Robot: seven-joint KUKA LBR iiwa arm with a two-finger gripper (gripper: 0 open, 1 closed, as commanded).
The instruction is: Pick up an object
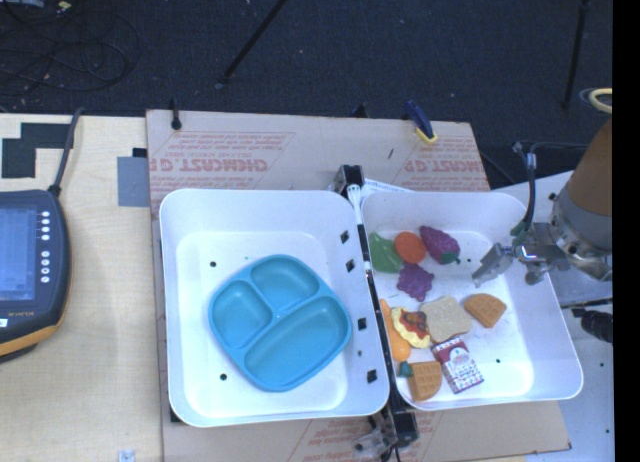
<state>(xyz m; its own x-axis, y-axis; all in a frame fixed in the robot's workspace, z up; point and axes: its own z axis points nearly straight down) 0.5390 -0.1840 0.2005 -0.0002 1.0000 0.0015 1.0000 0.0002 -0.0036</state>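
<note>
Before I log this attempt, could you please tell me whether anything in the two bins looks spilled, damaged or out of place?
Nothing stands out. The blue divided plate lies flat in the left bin; the toy foods, among them the purple grapes and the bread slice, sit loosely clustered inside the right bin, none over a rim.

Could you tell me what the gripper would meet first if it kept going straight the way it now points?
The gripper points toward the view's left, over the right bin. Going straight on, it would probably meet the purple grape bunch first, though its height above the toys is unclear from this slant.
</note>
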